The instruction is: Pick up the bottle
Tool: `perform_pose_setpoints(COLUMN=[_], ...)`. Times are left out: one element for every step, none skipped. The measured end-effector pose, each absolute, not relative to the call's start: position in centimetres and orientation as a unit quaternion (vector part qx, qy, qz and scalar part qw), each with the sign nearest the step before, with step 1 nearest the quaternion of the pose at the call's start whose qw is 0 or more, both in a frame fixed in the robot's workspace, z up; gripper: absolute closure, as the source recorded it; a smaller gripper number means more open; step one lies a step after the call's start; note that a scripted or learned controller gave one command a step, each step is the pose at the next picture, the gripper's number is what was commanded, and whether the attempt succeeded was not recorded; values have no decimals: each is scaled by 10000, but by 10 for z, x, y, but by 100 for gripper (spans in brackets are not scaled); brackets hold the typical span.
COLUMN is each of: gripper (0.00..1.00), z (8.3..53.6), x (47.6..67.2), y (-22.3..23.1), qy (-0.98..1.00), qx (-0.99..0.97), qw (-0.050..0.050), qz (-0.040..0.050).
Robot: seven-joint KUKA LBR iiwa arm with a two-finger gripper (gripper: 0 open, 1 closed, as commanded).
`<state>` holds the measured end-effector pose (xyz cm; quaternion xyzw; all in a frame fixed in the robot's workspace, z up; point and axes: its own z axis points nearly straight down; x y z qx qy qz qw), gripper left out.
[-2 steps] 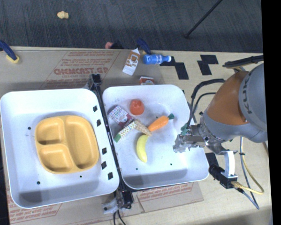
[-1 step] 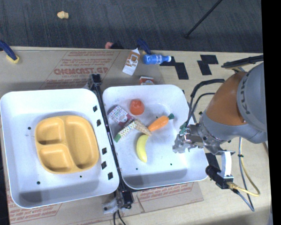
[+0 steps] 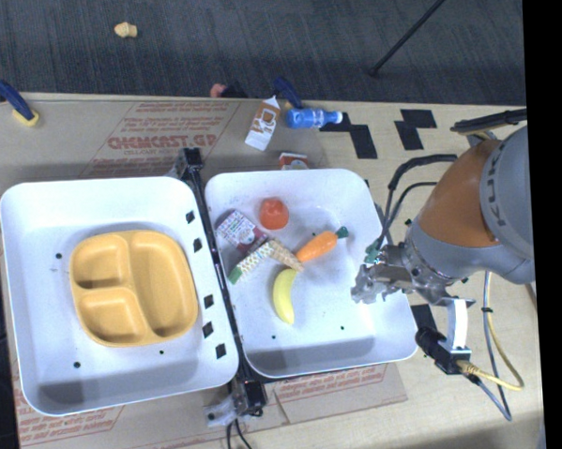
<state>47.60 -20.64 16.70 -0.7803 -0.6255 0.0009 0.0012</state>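
Two white bins sit side by side on the counter (image 3: 384, 392). In the camera view, the left bin (image 3: 32, 307) holds a yellow tray (image 3: 134, 285) with three parts. The right bin (image 3: 353, 342) holds a banana (image 3: 284, 295), a carrot (image 3: 320, 246), a small red thing (image 3: 274, 213), a snack packet (image 3: 235, 228) and a long wrapped bar (image 3: 262, 256).

The bottle (image 3: 305, 118) is not in a bin at all. It is small and blue, and it lies on its side on the counter behind the right bin, next to a little carton (image 3: 263, 124).

The job looks like it has not really begun. The bottle is untouched and nothing is lifted. The arm would need to go over the back wall of the right bin to get to it.

The jaws (image 3: 378, 281) are low at the right side of the right bin, well apart from the bottle. I cannot tell if they are apart or together, because they are too small and blurry. I see nothing held in them.
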Motion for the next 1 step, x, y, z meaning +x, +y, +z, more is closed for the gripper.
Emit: perform_pose_setpoints(gripper=[100], z=[170], x=[476], y=[-203], qy=[-7199], qx=[-6941], qw=[23], qz=[4])
